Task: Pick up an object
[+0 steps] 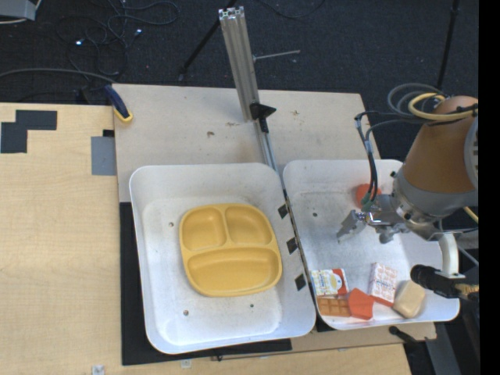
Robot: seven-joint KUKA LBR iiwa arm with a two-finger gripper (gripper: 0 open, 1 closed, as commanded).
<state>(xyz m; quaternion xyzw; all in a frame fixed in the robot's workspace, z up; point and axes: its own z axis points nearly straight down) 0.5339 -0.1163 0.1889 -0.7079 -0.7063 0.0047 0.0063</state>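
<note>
Hovering over right bin (328, 198), gripper (367, 226) with fingers spread, nothing between. Red object (362, 193) just behind wrist, part hidden. Carton (329, 281), orange block (360, 304) crowded by front wall: risking glancing grab, closing on air.

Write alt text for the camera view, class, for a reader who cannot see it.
A grey robot arm's gripper hovers over the right bin, above small food-like items clustered at its near edge. The left bin holds a yellow divided plate.
</note>
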